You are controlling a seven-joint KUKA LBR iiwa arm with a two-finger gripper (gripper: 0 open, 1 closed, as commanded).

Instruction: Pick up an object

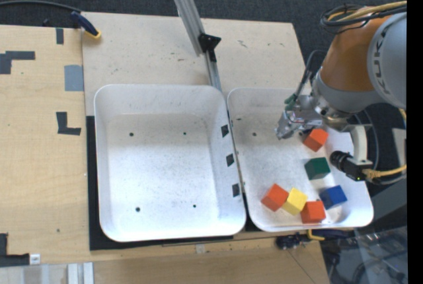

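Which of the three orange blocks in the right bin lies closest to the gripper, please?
The orange block just right of the gripper, high in the right bin; the other two orange blocks sit near the front edge, beside the yellow block.

Your arm [370, 61] reaches in from the right side, with the orange band above the wrist and the grey link beside it. The wrist bends down and to the left. The gripper [288, 127] hangs low, pointing downward.

Six small blocks lie in the right bin [264, 223]: three orange, one yellow, green, blue.
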